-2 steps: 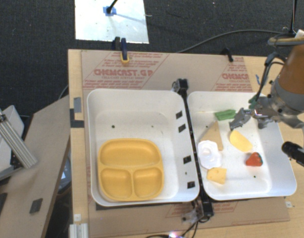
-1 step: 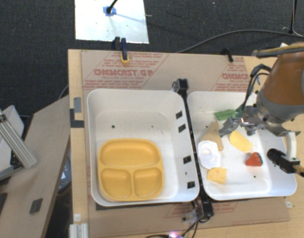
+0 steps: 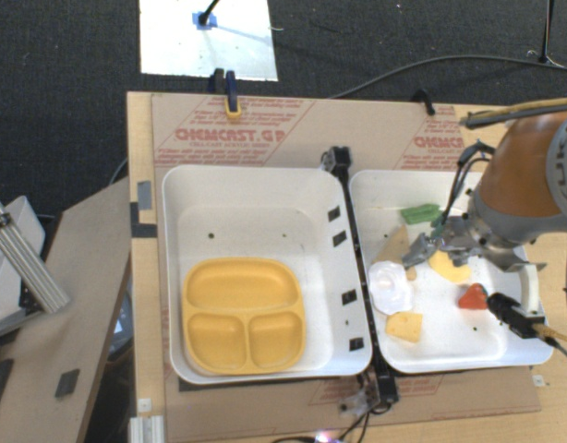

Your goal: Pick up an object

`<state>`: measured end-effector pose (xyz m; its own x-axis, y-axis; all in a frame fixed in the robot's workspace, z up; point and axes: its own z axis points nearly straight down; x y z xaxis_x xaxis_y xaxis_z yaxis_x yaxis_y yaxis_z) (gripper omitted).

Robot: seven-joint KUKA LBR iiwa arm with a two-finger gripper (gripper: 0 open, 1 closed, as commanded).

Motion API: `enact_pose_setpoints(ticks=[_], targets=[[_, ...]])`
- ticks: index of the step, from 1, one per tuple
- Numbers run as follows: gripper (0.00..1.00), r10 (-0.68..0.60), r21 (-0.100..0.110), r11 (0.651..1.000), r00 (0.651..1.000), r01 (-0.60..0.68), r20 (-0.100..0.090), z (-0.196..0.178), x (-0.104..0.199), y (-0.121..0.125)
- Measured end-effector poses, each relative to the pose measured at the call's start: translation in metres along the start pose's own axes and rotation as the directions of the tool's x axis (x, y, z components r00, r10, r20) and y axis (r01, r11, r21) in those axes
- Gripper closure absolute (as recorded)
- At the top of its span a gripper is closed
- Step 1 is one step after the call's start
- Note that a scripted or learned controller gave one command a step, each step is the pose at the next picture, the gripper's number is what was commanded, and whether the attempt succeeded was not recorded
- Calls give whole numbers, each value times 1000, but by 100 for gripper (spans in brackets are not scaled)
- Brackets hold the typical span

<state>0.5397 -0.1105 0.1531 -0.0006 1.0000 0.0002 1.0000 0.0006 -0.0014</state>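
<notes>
Camera view: gripper (image 3: pixel 431 247) low in right bin (image 3: pixel 394 353), just left of yellow piece (image 3: pixel 450 267); finger spread impossible to judge. Red piece (image 3: pixel 473 296) right of it, green block (image 3: pixel 419 214) above, white cup (image 3: pixel 389 287) left, yellow tray (image 3: pixel 244 317) in left bin (image 3: pixel 265 192).

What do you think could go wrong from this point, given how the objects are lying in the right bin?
The gripper hangs over a tight cluster: the yellow piece, white object and tan wedge lie close together, so it might nudge a neighbour or close on two at once. The red piece lies partly under the arm's hardware, where it may be hard to reach. The green block lies near the far wall, leaving little room.
</notes>
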Motion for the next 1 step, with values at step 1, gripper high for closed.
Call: enact_pose_setpoints(ticks=[1], targets=[[0,0,1,1000,1000,0,0,43,-4,-1]])
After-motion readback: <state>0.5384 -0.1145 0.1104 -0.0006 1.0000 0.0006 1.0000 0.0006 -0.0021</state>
